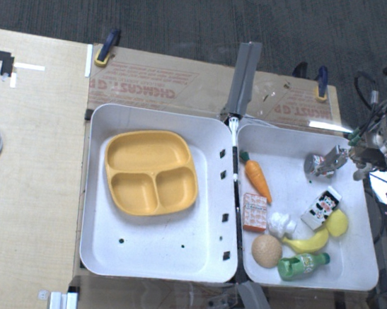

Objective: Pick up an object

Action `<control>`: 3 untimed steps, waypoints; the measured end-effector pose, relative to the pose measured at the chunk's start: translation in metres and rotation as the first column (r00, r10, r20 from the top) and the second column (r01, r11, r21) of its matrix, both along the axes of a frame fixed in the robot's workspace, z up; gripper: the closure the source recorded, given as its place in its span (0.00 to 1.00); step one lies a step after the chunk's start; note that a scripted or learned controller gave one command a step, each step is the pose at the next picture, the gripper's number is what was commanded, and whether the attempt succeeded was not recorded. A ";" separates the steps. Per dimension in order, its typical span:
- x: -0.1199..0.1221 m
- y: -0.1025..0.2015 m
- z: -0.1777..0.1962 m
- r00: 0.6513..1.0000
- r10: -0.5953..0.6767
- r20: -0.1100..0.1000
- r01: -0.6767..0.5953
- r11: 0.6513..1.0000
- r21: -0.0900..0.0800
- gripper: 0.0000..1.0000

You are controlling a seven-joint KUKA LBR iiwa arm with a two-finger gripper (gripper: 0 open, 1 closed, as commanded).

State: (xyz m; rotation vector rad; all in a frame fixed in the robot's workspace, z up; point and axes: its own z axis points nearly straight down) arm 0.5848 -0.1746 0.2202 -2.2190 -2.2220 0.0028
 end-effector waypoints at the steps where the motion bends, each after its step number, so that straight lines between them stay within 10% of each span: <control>1: 0.057 -0.001 -0.097 0.991 0.128 0.032 -0.128 0.992 -0.013 0.00; 2: 0.071 -0.016 -0.126 0.997 0.081 0.007 -0.081 0.997 -0.003 0.00; 3: 0.072 -0.016 -0.115 0.996 0.083 0.009 -0.083 0.997 -0.006 1.00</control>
